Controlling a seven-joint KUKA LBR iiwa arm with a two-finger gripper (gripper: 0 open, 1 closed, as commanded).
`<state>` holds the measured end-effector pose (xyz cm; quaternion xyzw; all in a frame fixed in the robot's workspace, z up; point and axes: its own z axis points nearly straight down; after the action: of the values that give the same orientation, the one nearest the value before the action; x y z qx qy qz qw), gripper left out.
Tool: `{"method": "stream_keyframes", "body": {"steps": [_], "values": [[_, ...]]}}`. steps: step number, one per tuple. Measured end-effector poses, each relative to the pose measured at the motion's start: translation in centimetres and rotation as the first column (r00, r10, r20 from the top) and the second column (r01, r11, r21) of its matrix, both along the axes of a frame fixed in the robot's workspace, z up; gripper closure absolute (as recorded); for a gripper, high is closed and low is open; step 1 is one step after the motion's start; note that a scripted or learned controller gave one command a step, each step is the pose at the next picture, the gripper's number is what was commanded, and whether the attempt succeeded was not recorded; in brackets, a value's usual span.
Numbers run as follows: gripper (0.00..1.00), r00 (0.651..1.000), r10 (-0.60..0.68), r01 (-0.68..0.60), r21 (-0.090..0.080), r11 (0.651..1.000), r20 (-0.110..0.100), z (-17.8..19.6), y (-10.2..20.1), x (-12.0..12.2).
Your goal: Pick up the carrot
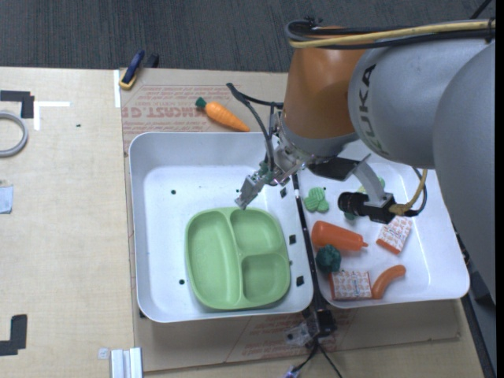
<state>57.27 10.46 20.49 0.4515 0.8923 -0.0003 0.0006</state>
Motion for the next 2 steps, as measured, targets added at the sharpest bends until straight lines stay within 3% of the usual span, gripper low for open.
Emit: {"method": "stream_keyframes", "body": {"steps": [1, 2], "values": [[0.0, 0.988, 0.153, -0.153, 0.0, 0.988, -0.002, -2.1, 9.0, -7.7], [0.0, 0.926, 0.378, -0.378, 0.0, 0.926, 0.001, -2.8, 6.2, 0.8]]}}
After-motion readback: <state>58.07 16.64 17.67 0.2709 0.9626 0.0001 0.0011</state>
